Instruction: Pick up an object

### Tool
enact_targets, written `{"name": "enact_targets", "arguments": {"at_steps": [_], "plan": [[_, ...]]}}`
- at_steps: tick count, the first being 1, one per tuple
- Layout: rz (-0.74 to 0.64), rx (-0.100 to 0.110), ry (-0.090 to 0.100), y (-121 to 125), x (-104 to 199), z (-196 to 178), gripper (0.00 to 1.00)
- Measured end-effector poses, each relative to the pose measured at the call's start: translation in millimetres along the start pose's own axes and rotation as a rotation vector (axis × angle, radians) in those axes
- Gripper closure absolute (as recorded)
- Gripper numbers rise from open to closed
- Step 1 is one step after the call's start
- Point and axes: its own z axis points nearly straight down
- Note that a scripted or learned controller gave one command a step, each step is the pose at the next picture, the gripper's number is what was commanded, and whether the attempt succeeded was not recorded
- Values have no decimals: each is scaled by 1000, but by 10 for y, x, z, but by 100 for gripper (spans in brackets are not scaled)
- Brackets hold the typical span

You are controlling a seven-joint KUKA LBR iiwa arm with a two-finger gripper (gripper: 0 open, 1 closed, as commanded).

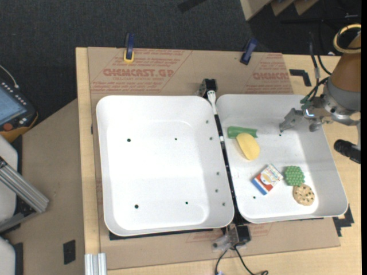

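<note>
The right bin (321,171) holds several small objects. A green piece (241,132) lies beside a yellow lemon-like lump (249,146) near the bin's left wall. Lower down are a red, white and blue packet (267,179), a green knobbly round piece (294,175) and a speckled cookie (303,195). My gripper (299,124) hangs over the bin's far right part, above and to the right of the yellow lump. It is open, with nothing between its fingers.
The left bin (109,153) is a bare white tray with a few dark dots. Both bins sit on a brown cardboard sheet (172,70) held by clamps at the back. A black divider (221,139) runs between the bins.
</note>
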Motion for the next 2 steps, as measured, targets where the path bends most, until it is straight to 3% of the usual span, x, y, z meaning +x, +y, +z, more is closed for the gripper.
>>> {"name": "enact_targets", "arguments": {"at_steps": [1, 2], "plan": [[3, 6, 5, 479, 3, 177, 0], [5, -7, -3, 493, -14, -1206, 0]]}}
